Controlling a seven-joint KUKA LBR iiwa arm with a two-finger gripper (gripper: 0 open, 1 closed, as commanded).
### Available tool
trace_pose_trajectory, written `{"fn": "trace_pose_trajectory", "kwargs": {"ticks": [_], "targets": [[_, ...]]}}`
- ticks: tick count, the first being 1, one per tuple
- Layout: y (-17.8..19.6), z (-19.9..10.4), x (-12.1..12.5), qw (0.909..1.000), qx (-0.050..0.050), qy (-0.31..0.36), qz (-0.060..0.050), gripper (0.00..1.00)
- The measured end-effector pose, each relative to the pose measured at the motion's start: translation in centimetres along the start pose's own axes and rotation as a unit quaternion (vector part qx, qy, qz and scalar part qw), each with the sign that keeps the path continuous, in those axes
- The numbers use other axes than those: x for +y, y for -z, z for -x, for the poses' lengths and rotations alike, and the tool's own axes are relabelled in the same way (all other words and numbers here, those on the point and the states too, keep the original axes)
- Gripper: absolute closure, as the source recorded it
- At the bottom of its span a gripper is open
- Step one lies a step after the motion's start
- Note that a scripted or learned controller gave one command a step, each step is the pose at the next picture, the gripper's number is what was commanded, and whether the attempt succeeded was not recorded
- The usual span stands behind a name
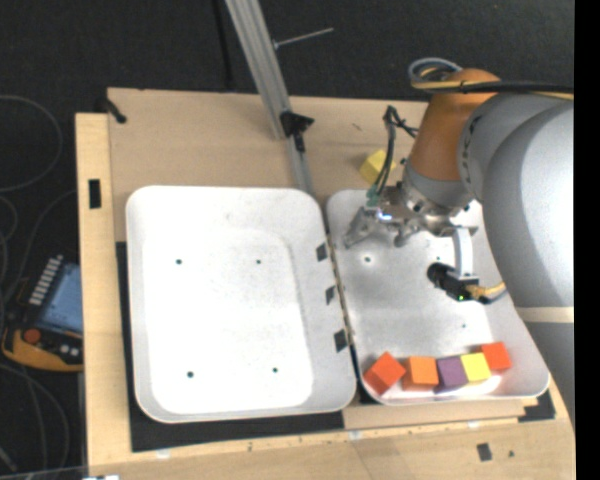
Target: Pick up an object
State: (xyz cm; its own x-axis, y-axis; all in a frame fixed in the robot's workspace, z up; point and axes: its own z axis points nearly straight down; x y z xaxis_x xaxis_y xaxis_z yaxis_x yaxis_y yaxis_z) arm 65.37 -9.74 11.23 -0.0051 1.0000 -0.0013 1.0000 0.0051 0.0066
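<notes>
A pale wooden tabletop [210, 138] stands on a dark carpeted floor [100, 28] strewn with black cables [20, 168], and a handheld control pendant with a blue screen [50, 313] lies at its left. Two shallow white plastic bins sit side by side. The left bin [230, 298] has a bare floor. The right bin [410, 308] holds five small blocks in a row along its near wall: an orange-red cube [385, 371], an orange cube [421, 371], a purple cube [450, 371], a yellow cube [475, 367] and another orange-red cube [496, 357]. The grey arm's gripper [380, 223] hangs over the far end of that bin, well apart from the blocks; I cannot tell how its fingers are set. No writing is legible.
</notes>
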Motion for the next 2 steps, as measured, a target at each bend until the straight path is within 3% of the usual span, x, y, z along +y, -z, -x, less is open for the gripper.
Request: {"fn": "trace_pose_trajectory", "kwargs": {"ticks": [1,2], "targets": [[9.0,-1.3,-7.0,1.0,0.001,-0.003,-0.001,0.0],[8.5,-6.2,-8.7,1.0,0.001,0.0,-0.003,0.0]]}}
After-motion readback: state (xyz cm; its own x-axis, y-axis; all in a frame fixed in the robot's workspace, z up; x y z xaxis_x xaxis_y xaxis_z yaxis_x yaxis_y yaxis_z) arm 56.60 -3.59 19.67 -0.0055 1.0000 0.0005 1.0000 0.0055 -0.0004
